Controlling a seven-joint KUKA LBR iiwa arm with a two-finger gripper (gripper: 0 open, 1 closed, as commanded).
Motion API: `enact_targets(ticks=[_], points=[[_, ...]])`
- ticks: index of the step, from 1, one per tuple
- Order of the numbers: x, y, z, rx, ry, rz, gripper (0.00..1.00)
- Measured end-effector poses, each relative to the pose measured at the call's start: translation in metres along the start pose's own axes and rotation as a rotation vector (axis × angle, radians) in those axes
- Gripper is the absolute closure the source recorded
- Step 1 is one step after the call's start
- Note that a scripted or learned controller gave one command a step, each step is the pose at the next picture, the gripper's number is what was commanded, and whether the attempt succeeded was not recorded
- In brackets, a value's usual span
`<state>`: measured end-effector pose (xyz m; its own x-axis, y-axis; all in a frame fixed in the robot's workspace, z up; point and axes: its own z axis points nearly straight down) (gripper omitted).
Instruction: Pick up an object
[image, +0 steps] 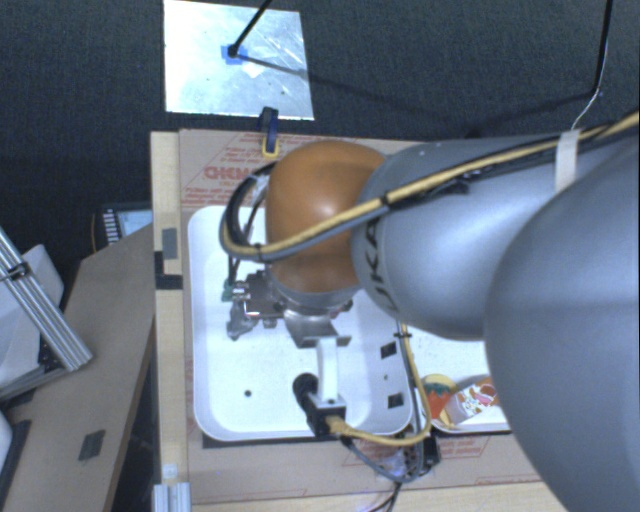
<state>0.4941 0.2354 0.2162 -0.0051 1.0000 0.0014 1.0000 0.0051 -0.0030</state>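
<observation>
While rounded orange band (320, 215) looms, smooth white bin (215, 400), colourful object (465, 400)

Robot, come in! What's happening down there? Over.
Gripper over left bin, hold unclear. Colourful packet in right bin, apart from gripper. Arm covers much of view.

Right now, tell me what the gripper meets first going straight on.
Probably the white floor of the left bin: the gripper points down at a bare patch of it. Depth is unclear.
</observation>
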Motion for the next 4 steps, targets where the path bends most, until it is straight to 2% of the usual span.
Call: enact_targets(ticks=[1,2,3,4], points=[[-0.016,-0.008,0.012,-0.001,-0.002,0.006,0.0],[-0.003,0.11,0.082,-0.006,-0.002,0.003,0.0],[-0.02,0.052,-0.034,-0.011,0.003,0.006,0.0],[-0.002,0.046,-0.018,-0.002,-0.001,0.0,0.0]])
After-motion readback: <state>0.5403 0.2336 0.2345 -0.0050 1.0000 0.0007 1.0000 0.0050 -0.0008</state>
